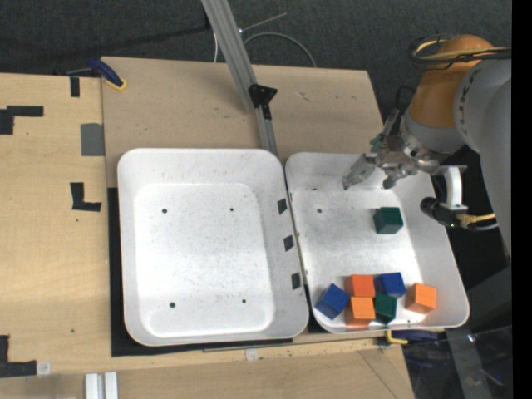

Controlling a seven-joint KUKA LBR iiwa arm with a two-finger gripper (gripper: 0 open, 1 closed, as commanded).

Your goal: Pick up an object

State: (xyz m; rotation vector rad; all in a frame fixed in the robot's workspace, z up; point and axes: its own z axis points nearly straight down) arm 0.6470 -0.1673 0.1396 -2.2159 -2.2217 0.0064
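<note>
Camera view shows our gripper [369, 175] hanging over the far end of the right bin [332, 223], fingers spread open and holding nothing. We judge the lone green cube [387, 219] the easiest pick: it lies just nearer than the claw, well apart from the cluster of blue, orange and green cubes [374, 296] at the near edge. We should centre over it, then descend straight.
</note>
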